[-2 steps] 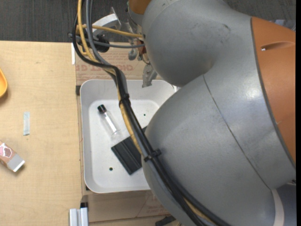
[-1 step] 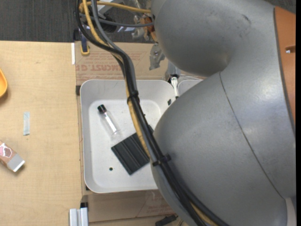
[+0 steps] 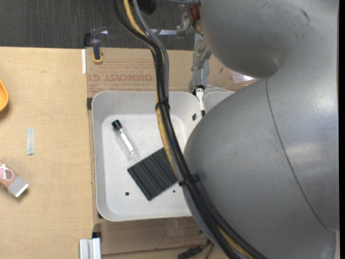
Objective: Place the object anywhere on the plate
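In the camera view, the grey arm [image 3: 269,144] bulked across the right half of the scene. Its dark and yellow cable bundle [image 3: 161,90] ran down over the left bin [image 3: 95,144]. The arm covered most of the right bin [image 3: 218,97], of which just a corner of white rim showed.

The task's thing appeared to be a small clear vial [image 3: 124,138] with a black cap. It lay on its side on the left bin's floor, cap toward the far left corner. Just beside it, toward the near right, lay a dark ribbed rectangle [image 3: 153,172], which I took to be the plate. It lay flat and skewed to the bin's walls, with its right corner under the cables. The vial's lower end was close to the plate's upper corner, and I could not tell whether they touched.

Whether the tool was wide, narrow or holding anything could not be told, since the arm's bulk hid that part of the scene.

On the counter [image 3: 43,90] to the left lay a small grey strip [image 3: 30,142] and a wrapped packet [image 3: 13,181], well apart from the bin.

By my judgement, the step in hand was the pick itself, and the vial had not yet been lifted. The next move would call for a grasp across the vial's narrow body. After that a short carry would bring it over the ribbed plate, and a low release would stop it rolling off.
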`<state>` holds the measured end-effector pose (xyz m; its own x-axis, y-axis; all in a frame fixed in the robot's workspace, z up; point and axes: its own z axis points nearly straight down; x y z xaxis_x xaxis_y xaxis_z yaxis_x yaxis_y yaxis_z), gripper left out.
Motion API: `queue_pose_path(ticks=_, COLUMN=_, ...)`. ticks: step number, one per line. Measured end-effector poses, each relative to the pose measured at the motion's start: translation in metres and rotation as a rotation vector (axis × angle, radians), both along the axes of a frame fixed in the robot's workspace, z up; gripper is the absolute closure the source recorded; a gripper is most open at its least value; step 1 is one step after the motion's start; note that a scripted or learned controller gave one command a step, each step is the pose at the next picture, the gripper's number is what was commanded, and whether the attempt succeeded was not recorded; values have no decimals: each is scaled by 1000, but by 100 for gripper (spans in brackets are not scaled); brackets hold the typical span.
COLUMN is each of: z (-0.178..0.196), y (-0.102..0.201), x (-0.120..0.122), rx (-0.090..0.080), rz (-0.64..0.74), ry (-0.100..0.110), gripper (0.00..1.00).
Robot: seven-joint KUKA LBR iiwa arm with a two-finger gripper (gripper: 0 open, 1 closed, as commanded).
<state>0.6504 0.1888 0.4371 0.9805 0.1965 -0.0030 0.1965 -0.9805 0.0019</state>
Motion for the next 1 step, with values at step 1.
queue_pose_path(ticks=1, z=0, y=0, x=0, rx=0, rz=-1, ry=0, gripper=0)
